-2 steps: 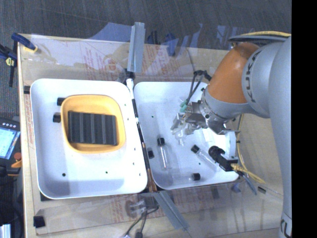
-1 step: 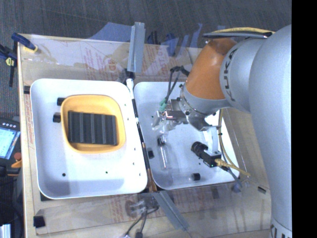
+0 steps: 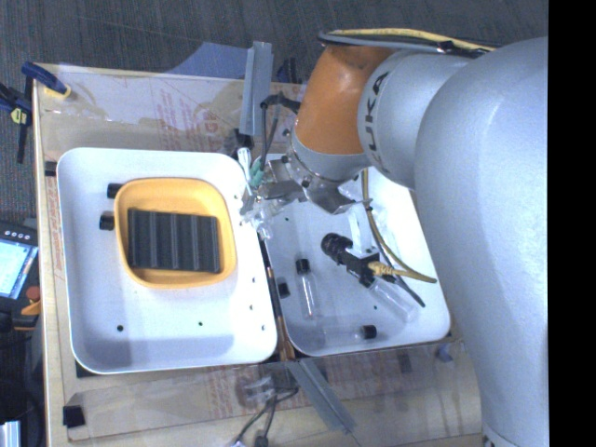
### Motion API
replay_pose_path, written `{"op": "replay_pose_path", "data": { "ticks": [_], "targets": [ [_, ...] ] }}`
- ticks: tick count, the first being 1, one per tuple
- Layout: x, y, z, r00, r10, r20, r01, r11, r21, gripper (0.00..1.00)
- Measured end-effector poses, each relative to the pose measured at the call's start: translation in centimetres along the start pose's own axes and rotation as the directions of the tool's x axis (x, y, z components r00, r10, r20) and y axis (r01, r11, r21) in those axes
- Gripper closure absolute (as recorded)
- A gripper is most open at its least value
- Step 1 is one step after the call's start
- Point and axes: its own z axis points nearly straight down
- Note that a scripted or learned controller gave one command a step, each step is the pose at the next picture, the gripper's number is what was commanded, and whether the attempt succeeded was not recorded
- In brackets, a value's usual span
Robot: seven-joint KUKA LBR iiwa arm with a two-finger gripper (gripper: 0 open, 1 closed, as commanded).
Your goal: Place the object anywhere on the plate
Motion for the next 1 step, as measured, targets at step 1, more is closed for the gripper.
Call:
{"op": "replay_pose_path", "data": {
  "ticks": [1],
  "targets": [
    [-0.02, 0.0, 0.0, 1.0, 0.0, 0.0, 0.0, 1.0, 0.0, 0.0]
  ]
}}
